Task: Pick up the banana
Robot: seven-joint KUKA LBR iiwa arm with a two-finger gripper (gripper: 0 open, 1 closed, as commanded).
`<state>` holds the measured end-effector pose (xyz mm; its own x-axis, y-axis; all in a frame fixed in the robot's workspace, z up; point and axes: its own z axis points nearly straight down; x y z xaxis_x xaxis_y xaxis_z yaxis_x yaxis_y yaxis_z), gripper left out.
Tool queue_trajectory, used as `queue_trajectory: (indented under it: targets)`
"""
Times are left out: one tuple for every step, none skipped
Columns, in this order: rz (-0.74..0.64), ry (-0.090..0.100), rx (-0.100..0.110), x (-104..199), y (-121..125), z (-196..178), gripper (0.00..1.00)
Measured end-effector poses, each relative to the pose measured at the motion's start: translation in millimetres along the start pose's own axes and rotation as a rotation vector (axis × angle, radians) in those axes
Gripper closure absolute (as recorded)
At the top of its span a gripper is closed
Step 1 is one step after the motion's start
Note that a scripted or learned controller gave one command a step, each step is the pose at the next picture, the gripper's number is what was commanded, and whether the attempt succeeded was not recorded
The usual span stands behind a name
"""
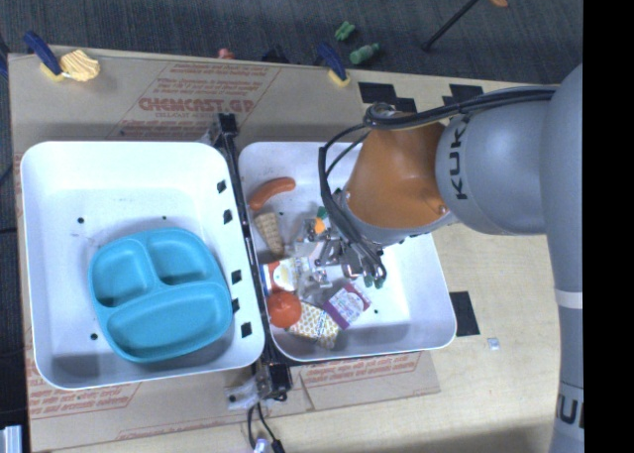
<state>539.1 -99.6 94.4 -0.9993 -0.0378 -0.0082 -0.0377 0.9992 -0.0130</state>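
Note:
My gripper [330, 261] is down in the right bin [421, 287], among a pile of small toy foods, with the orange wrist band [396, 178] above it. A pale yellow and white piece [284, 273] lies just left of the gripper and touches the pile. Whether it is the banana is too unclear to tell, because the gripper and wrist hide part of the heap. Nothing can be seen held.
Around the gripper lie an orange sausage [272, 190], a tan waffle-like piece [269, 231], a red tomato [284, 309], a purple packet [347, 305] and a patterned packet [315, 324]. The left bin [59, 173] holds a blue divided tray [158, 292].

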Motion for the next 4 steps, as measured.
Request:
queue_trajectory:
  targets:
    - [-0.374, 0.007, -0.010, 19, 2, 2, 1.00]
    - [-0.439, 0.003, -0.011, -76, 2, 2, 1.00]
    - [-0.798, 0.005, -0.017, -27, 6, 3, 1.00]
    - [-0.798, 0.005, -0.017, -28, 7, -7, 1.00]
